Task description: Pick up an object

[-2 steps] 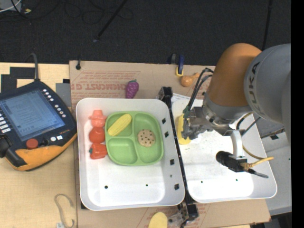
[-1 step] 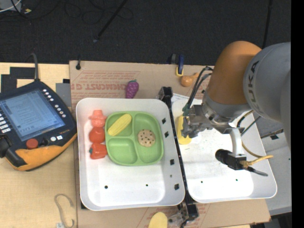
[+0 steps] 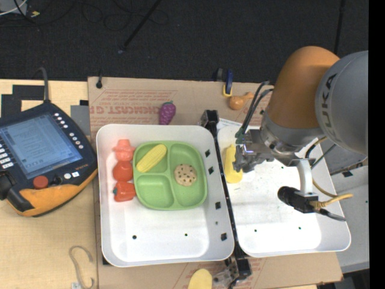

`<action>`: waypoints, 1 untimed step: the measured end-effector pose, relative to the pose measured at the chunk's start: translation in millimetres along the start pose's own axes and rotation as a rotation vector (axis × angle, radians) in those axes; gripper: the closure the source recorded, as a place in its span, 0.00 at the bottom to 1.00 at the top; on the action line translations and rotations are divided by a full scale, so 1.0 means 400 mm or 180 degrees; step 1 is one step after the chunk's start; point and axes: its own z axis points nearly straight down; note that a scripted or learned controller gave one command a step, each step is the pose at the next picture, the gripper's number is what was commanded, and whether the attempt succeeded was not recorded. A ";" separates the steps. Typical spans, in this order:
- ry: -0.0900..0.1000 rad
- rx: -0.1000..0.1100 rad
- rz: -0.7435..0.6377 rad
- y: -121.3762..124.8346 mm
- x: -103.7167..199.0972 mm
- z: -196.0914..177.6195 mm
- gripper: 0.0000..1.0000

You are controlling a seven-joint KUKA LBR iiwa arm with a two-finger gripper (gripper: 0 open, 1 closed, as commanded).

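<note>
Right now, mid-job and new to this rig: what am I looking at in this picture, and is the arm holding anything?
This is one fixed camera above the bench, looking down at a slant. The grey and orange machine is the robot arm, reaching in from the right. Its gripper hangs low at the left edge of the right bin, right by a yellow object. I cannot tell whether it holds that object.

The left bin holds a green divided plate with a toy corn cob and a cookie, plus red toys beside it. The screen device at left looks like the control pendant.
</note>
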 end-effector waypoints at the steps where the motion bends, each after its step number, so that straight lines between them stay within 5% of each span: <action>1: -0.0002 0.0004 0.0003 -0.005 -0.020 0.008 1.00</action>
